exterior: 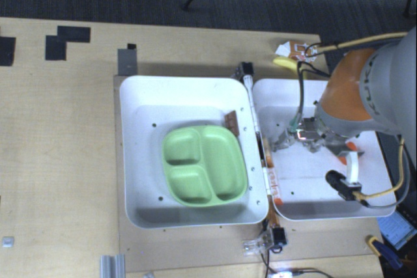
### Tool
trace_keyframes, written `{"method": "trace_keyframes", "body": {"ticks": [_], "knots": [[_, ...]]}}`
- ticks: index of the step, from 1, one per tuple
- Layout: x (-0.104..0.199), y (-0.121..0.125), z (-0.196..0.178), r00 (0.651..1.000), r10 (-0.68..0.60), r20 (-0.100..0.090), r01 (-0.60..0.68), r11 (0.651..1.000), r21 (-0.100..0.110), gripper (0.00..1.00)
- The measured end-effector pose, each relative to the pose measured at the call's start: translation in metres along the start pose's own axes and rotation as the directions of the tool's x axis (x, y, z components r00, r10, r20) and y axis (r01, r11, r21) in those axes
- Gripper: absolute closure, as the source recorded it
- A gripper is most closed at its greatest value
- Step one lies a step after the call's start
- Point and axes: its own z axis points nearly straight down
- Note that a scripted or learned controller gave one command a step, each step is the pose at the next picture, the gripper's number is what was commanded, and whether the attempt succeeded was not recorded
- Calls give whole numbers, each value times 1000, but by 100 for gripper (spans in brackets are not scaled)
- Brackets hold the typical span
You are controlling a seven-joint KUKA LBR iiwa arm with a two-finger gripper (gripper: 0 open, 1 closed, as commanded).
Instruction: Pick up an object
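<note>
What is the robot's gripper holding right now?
It cannot be told. The gripper is low in the right bin, and the arm hides what lies under it.

Smooth, faintly glossy green plastic on the divided tray (205,165). Matt white plastic on both bins (140,140). Pale, matt wood-look bench top (58,159). Dull grey arm casing with satin orange band (345,91).

One fixed camera above; slanted over both bins (130,140).
</note>
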Motion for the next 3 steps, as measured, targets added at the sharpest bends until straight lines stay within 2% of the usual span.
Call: {"method": "trace_keyframes", "body": {"ticks": [1,2,3], "knots": [[0,2,-12,1000,-3,0,3,1000,-5,100],[-68,48,-34,1000,0,1,0,1000,2,100],[-67,48,-34,1000,-2,0,2,1000,3,0]]}}
